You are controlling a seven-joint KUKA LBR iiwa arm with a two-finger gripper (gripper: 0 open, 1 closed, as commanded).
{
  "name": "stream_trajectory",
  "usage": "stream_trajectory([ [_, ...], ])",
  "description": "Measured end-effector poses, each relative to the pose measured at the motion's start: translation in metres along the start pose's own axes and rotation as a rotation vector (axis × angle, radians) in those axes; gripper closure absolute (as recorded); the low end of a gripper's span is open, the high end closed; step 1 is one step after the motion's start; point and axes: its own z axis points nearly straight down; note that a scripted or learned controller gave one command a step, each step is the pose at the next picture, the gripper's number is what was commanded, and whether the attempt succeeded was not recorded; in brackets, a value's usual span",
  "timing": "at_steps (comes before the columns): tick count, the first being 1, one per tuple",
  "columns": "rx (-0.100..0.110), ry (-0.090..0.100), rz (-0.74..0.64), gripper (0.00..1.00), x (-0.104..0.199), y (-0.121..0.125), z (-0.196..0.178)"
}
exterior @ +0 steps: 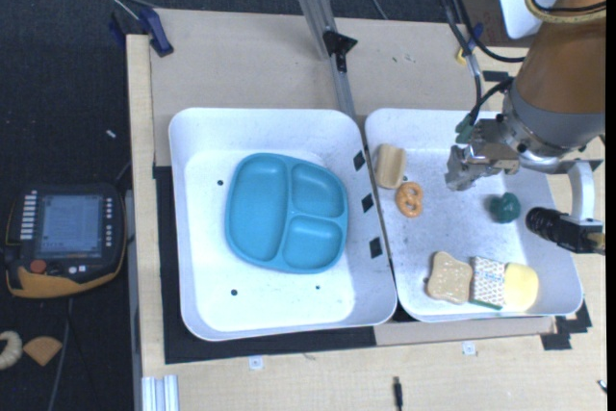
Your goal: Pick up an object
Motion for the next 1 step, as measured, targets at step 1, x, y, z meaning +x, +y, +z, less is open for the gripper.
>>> stream_trajectory([
  [1,0.0,0.0,0.0,1.0,0.0404,0.0426,0.0076],
])
